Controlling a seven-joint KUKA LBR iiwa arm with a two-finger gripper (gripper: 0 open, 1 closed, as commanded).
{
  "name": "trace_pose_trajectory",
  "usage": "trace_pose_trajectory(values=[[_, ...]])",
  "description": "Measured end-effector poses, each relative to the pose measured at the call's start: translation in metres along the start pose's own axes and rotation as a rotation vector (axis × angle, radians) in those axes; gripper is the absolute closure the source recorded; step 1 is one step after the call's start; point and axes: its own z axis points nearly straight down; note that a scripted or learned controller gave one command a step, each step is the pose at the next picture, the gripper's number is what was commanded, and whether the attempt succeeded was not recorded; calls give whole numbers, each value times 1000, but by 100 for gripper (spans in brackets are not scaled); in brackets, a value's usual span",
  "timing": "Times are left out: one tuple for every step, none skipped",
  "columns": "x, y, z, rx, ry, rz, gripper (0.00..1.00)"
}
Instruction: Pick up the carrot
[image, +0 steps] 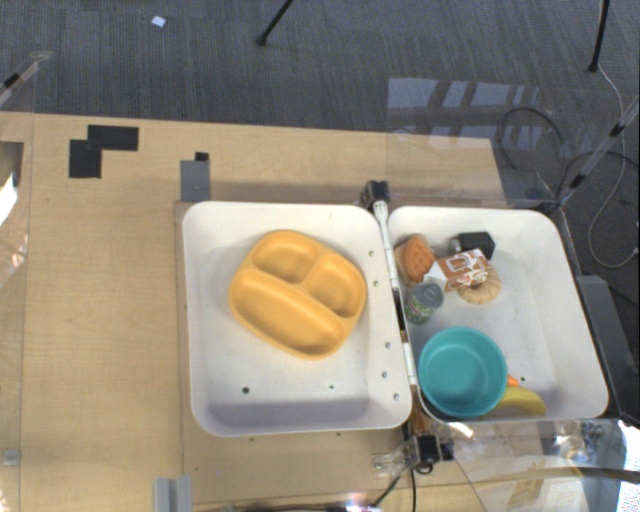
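1. No lift is seen here — the carrot (513, 381) is judged to be the small orange sliver lying in the right bin (560, 300), tucked against the right side of the teal bowl (460, 371) and touching the yellow piece (522, 402) beside it.
2. Most of the carrot is hidden by the bowl's rim, so its full shape cannot be told.
3. The pincer's state cannot be told from this picture; nothing is seen gripped.
4. Further back in the same bin a round pastry (414, 257), a small grey can (424, 298), a printed packet (468, 272) and a black block (474, 243) are clustered, well apart from the carrot.
5. In the left bin (210, 330) a yellow divided plate (297, 292) is lying — untouched.
6. The task is judged not begun: approach, grasp and lift are all left, with the bowl crowding the target.
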Motion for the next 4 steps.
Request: trace_pose_trajectory(values=[[0, 0, 0, 1, 0, 0, 0], [0, 3, -13, -11, -5, -7, 100], [0, 3, -13, -10, -5, -8, 0], [0, 5, -26, -21, -10, -14, 100]])
